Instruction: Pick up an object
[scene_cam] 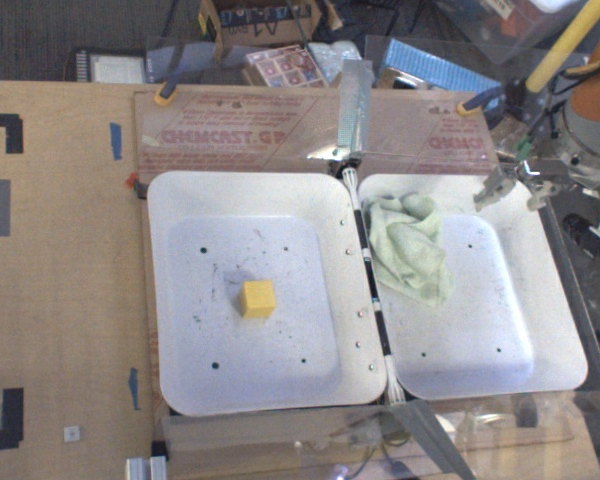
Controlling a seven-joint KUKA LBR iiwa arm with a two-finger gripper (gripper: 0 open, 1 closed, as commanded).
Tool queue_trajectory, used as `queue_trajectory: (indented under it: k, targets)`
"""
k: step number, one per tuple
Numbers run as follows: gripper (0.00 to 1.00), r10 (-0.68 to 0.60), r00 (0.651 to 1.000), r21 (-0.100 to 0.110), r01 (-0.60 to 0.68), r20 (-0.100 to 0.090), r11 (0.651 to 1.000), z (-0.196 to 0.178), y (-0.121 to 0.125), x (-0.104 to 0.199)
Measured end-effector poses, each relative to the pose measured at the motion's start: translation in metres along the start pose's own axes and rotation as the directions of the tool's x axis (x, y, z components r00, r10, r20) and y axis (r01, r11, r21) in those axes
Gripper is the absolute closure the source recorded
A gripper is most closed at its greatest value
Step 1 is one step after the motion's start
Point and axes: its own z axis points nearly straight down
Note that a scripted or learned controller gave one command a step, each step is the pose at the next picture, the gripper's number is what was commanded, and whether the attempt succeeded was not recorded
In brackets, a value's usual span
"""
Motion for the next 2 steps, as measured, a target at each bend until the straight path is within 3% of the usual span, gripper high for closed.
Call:
queue_trajectory:
  k: [1, 2]
  targets:
    - [0.0, -0.296, 0.955, -0.001, 0.296, 0.0, 0.955, 0.108, -0.063, 0.006]
    - [0.0, -0.766, 0.643, -0.003, 0.766, 0.006, 0.643, 0.029, -0.062, -0.032]
